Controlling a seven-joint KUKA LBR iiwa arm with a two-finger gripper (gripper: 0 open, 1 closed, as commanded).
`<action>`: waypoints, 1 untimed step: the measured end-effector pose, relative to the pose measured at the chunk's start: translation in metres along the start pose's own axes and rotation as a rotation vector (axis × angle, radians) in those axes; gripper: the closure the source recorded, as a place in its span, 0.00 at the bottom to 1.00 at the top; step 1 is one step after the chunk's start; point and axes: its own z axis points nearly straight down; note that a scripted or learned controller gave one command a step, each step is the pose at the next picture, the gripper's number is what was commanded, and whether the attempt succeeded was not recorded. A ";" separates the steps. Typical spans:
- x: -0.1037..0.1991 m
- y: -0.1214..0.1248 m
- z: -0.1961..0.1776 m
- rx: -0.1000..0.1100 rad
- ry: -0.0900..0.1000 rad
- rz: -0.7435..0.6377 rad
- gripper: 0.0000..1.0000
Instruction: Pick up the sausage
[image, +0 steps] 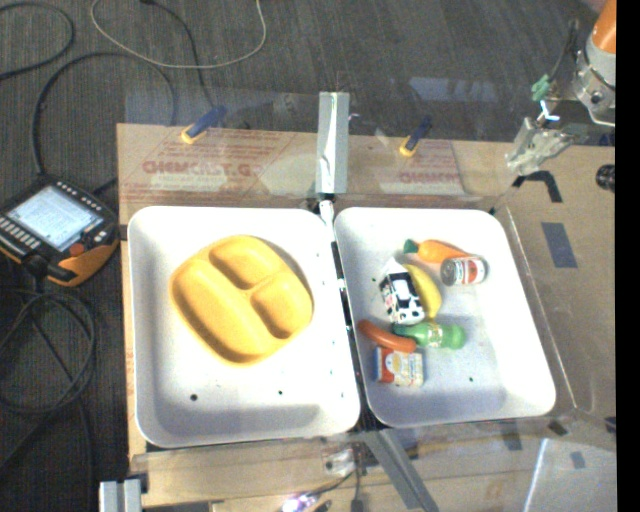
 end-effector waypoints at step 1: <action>0.000 0.000 -0.009 0.000 -0.003 0.000 1.00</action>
